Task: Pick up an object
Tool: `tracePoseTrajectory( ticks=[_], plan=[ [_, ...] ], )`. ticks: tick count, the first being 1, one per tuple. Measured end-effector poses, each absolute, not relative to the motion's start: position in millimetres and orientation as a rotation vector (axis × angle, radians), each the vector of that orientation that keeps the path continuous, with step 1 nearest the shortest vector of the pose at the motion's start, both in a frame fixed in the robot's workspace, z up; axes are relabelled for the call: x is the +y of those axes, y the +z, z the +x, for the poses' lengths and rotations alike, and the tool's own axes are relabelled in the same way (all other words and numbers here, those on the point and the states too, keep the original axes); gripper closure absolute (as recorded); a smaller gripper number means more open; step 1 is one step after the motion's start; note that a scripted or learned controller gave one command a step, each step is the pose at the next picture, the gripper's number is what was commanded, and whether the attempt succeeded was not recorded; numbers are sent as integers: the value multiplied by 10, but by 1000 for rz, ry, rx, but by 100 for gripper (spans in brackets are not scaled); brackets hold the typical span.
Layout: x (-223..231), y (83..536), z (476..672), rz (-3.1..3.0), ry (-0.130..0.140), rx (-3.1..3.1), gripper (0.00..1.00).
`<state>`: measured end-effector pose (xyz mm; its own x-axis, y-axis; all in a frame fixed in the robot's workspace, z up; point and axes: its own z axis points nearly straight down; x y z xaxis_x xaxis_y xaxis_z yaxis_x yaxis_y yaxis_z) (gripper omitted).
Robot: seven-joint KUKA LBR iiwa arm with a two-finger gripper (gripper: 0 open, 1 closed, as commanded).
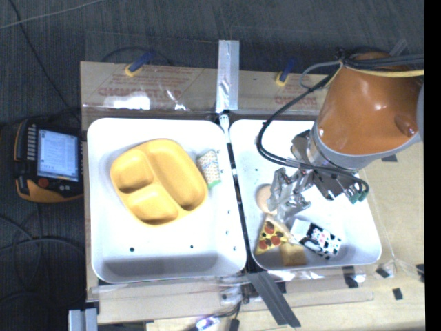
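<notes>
The grey arm's two-finger metal gripper point(288, 200) hangs low in the right white bin point(358, 257), whether open or closed cannot be told. Just below it, near the bin's front edge, lie a toy pizza slice point(272, 236) and a black-and-white patterned block point(321, 240). The left white bin point(103, 254) holds a yellow divided plastic plate point(158, 180) at its centre.

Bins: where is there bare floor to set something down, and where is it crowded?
Left bin: bare along the near edge, below the yellow tray. Right bin: bare at its far left corner. Crowded near the hand, pizza slice toy and black-and-white toy.
</notes>
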<state>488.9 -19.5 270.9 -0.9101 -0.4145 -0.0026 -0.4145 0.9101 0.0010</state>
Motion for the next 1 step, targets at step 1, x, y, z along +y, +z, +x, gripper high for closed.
tracePoseTrajectory(
  ticks=[1],
  plan=[
    [-1142, 3116, 5167, -629, -1, 3073, 100]
  ],
)
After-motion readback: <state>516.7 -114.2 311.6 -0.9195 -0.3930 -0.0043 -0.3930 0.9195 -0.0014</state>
